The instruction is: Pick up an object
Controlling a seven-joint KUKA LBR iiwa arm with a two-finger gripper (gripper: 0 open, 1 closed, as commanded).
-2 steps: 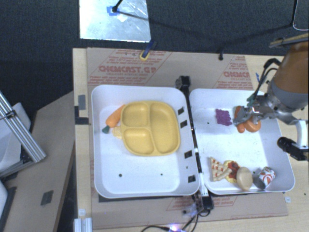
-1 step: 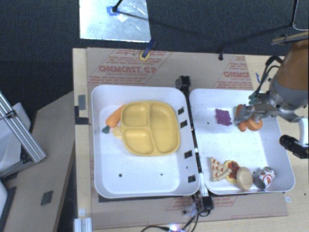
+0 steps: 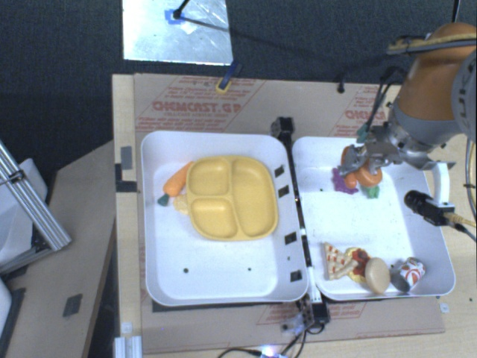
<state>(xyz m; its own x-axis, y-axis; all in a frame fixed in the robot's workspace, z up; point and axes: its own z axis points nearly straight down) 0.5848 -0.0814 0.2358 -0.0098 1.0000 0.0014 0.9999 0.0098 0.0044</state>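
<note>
A: Nearest edge first — what's in the rt bin (image 3: 313, 222)?
B: Bottom corner holds a pizza slice toy (image 3: 340, 261), a tan bread roll (image 3: 377, 274) touching it, and a small red-and-white can (image 3: 409, 272) just beside the roll. All lying on the bin floor.
A: And the left bin (image 3: 160, 222)?
B: Yellow divided plate (image 3: 227, 198), three compartments, sits about mid-bin. An orange carrot (image 3: 177, 179) lies tilted against the plate's left edge w/ a green bit at its lower end. Something pale yellow peeks out under the plate's left rim, too small to name.
A: Arm?
B: Comes in from the rt, grey w/ the orange band (image 3: 440, 73) up top. A black cylinder part (image 3: 426, 207) sticks out over the rt bin's right side.
A: Jaws?
B: The gripper (image 3: 365, 157) is low over the far part of the rt bin, right on a cluster of toys — an orange piece (image 3: 368, 176), a purple piece (image 3: 343, 181) to its left, a green bit (image 3: 371, 192) just below. Can't tell if the jaws are spread or pressed together, nor if they pinch anything; the toys and wrist blur together there.
A: Farther back?
B: Cardboard sheet (image 3: 194, 103) w/ red print under both bins on the surface, a blue-yellow clip (image 3: 227, 78) at its far edge, then a silvery square plate (image 3: 177, 21) on dark carpet
</note>
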